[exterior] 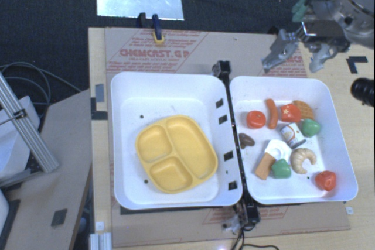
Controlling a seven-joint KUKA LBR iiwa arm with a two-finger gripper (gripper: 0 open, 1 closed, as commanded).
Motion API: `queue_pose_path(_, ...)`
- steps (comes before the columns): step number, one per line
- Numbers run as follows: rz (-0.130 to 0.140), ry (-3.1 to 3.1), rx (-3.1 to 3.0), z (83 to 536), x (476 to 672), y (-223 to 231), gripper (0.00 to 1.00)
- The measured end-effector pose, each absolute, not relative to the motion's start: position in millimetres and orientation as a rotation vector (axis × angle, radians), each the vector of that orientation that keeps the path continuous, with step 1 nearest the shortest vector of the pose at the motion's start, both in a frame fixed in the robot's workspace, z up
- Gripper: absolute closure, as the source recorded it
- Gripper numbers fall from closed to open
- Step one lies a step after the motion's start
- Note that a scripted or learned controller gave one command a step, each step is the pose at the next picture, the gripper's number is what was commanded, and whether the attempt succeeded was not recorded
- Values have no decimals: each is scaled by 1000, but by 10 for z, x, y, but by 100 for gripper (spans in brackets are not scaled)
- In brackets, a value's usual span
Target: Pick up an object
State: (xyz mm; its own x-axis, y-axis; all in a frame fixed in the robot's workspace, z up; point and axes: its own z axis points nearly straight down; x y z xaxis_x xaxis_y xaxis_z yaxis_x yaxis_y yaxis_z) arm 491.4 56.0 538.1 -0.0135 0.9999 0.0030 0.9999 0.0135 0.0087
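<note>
1. My claw hangs over the counter just beyond the far rim of the right bin, its two fingers spread apart with nothing between them.
2. One finger points down toward that bin's far left corner; the other sits nearer the middle of the far rim.
3. Inside the right bin, closest to the far rim, lie an orange sausage, a red tomato, a red piece and a brown waffle-like piece.
4. Toward the bin's middle sit a green pepper, a small can and a brown piece by the left wall.
5. Nearer the bin's front rim are a croissant, a green piece, an orange stick and a red piece.
6. Left of the right bin, touching it, stands the left bin, holding a yellow divided tray.
</note>
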Motion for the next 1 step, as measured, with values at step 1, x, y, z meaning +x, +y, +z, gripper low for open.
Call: queue_pose_path(1,7,2239,2205,5347,4854,1587,0)
